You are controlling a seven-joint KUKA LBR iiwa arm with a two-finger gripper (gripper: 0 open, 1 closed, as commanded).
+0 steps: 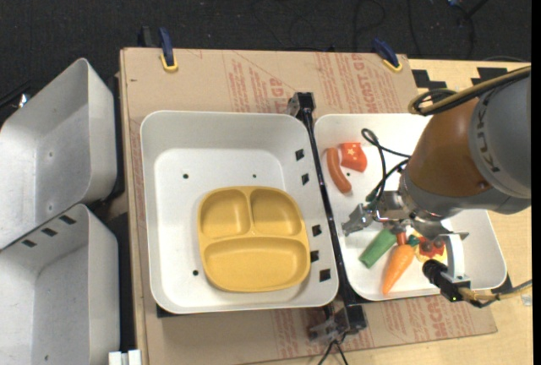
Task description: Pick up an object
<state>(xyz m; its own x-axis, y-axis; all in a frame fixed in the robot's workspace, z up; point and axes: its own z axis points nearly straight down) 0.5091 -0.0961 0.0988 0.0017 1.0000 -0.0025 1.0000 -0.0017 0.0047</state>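
- A yellow divided plate (253, 239) fills the middle of the left bin (161, 186); bare floor rings it.
- Right of the plate, the arm (473, 156) overhangs the right bin (494, 266), crowding a carrot (396, 268), green piece (377, 248), sausage (338, 172) and red piece (352, 156).

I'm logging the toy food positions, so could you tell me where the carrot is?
The carrot lies near the front edge of the right bin, beside the green vegetable, under the gripper.
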